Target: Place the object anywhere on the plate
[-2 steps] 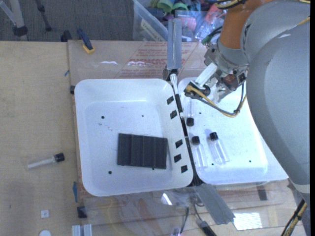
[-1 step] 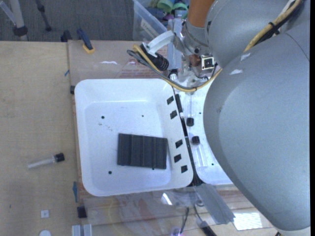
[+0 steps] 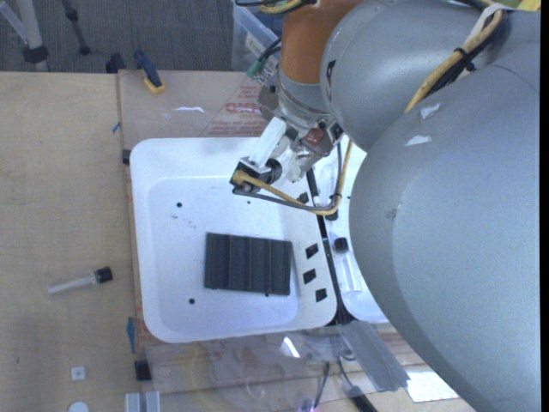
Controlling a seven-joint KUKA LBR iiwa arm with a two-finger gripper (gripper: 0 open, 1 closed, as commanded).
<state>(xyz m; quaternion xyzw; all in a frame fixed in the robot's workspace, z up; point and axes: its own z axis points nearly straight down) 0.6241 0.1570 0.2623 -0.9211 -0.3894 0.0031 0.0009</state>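
We see the gripper [image 3: 292, 154] hanging over the far right corner of the nearer white bin [image 3: 141, 230], the one on the view's left. It sits under a ringed metal wrist. From this angle we cannot tell whether it is open or closed, and we see nothing held in it. Above the wrist runs the smooth orange band [image 3: 313, 33], and behind that the broad, rounded, matt grey arm [image 3: 446, 196] covers most of the right side.

The bin is a shallow moulded tray of glossy white plastic with rounded corners and a raised lip. On its floor, toward the near side and well apart from the gripper, lies the dark ribbed slab [image 3: 248, 264]. It is a flat, charcoal-coloured rectangle with lengthwise grooves that split its top into parallel bands. It lies flat, slightly askew to the bin walls and touching none of them.

Three small black squares [image 3: 310, 275] step down the bin's right wall, and two tiny dark dots [image 3: 179, 205] mark the floor. A sliver of the second white bin [image 3: 364, 305] shows past that wall.

On the pale wooden bench [image 3: 51, 187] to the left lies a small clear tube with a black cap [image 3: 81, 281], on its side. At the far edge there is a blue and yellow clamp [image 3: 151, 72].
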